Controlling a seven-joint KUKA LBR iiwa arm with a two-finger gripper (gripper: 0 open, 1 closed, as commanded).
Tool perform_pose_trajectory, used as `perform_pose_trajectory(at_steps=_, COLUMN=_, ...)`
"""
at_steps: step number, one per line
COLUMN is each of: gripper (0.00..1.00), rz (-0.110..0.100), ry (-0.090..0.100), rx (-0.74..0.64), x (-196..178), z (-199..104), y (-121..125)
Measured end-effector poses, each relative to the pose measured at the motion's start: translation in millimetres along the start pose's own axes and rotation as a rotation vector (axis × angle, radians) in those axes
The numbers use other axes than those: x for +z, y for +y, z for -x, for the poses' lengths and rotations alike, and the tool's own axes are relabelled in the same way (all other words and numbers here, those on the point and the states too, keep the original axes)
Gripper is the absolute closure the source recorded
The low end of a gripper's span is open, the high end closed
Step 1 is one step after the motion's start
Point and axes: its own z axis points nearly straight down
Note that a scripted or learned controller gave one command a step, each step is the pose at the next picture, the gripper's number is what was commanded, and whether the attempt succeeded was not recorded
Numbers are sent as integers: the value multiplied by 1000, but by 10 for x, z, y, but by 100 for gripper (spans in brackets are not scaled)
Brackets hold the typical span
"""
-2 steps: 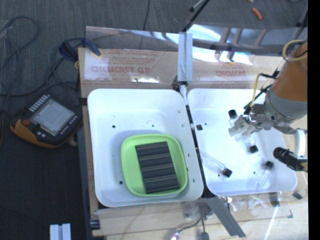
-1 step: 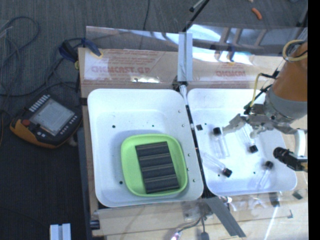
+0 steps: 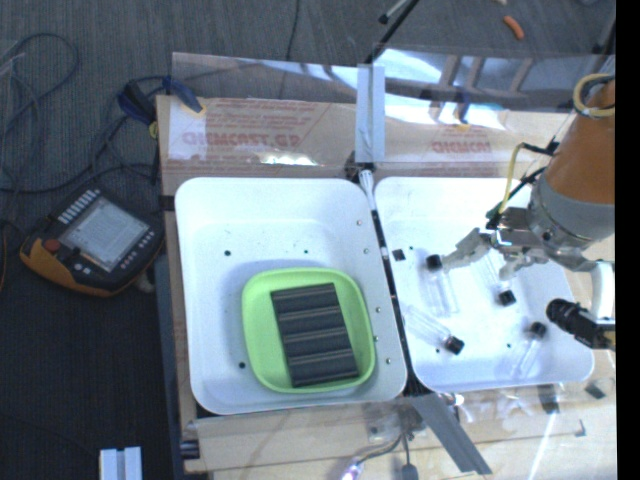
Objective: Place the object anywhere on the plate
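Observation:
A lime green plate [image 3: 258, 298] rests in the left bin [image 3: 205, 228]. On it lies a dark grey ribbed block [image 3: 314, 333], flat and covering most of the plate's middle. My gripper [image 3: 489, 260] hangs over the right bin [image 3: 405, 218], well to the right of the plate. Its fingers are spread open with nothing between them. One finger [image 3: 462, 252] points left toward a clear tube with a black cap [image 3: 437, 284].
The right bin also holds two more clear black-capped tubes [image 3: 436, 332] [image 3: 527, 350] and small black pieces [image 3: 506, 296] [image 3: 397, 255]. A divider ridge [image 3: 382, 268] separates the bins. A cardboard wall [image 3: 270, 138] stands behind them.

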Motion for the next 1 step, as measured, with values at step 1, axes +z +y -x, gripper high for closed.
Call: perform_pose_trajectory(at_steps=1, gripper=0, rz=0, ry=-1, rx=61, x=-292, z=-100, y=-190)
